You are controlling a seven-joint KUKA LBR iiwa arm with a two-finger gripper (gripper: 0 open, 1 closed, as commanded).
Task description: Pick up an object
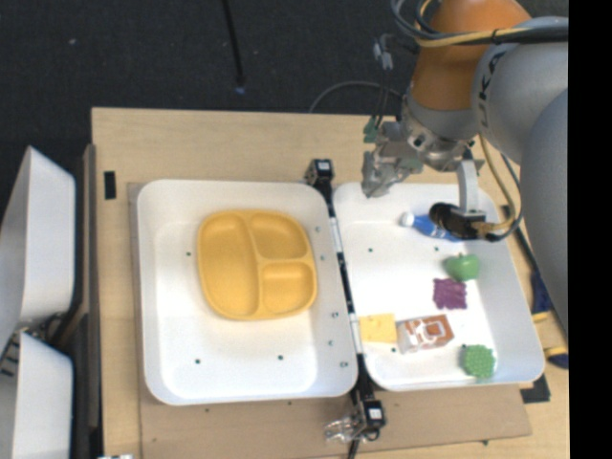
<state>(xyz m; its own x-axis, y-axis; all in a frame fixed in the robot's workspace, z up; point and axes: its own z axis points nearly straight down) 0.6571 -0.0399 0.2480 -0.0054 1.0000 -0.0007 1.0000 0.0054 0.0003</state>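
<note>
My gripper (375, 182) hangs over the back left corner of the right bin (382, 256), with nothing visible between its fingers. In that bin lie a blue and white tube (421, 224) near the back, a green round toy (464, 266), a purple spiky toy (449, 293), a yellow block (377, 328), an orange and white packet (426, 333) and a green spiky toy (477, 360). All of them sit to the right of and nearer the front than the gripper.
A yellow divided plate (256, 261) lies in the left bin (163, 352). A ridge between the bins runs just left of the gripper. White containers (43, 247) stand at the far left of the bench.
</note>
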